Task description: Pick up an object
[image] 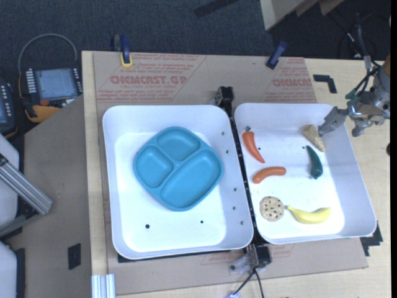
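Gripper (pixel 338 121) hangs over the right white bin's (pixel 356 179) far corner; can't tell its state, too blurry. A pale beige wedge-shaped toy (pixel 314 136) lies just beside its tip, a dark green pepper (pixel 314 162) slightly nearer the camera.

A blue sectioned plate (pixel 178 167) lies in the left bin (pixel 124 228); a teach pendant (pixel 54 83) rests far left of the bench (pixel 186 70).

The gripper (pixel 345 120) hangs over the right bin's (pixel 353 172) far right corner. Its fingers are spread apart.
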`<control>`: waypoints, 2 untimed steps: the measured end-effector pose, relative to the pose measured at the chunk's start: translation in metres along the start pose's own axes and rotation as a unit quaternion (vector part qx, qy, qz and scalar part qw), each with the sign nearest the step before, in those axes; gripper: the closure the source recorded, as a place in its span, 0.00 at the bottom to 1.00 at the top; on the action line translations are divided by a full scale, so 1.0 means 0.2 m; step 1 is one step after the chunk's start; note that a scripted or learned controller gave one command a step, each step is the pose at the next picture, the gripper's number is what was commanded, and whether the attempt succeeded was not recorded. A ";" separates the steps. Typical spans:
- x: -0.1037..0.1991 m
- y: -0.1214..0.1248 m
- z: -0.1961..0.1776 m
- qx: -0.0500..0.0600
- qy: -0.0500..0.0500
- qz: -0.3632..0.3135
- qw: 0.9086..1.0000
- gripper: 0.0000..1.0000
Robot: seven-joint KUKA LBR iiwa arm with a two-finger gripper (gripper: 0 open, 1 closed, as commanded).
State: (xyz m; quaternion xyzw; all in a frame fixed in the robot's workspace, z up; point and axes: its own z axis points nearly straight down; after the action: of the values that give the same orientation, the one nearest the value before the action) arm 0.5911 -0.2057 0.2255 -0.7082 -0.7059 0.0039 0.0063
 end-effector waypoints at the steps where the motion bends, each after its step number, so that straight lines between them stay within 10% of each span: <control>1: 0.00 0.01 -0.04 -0.007 -0.002 -0.002 1.000 0.00; 2: -0.02 0.03 0.27 -0.004 -0.001 -0.001 1.000 0.00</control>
State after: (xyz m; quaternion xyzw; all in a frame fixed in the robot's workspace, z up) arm 0.5968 -0.2094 0.1716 -0.7073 -0.7069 0.0016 0.0030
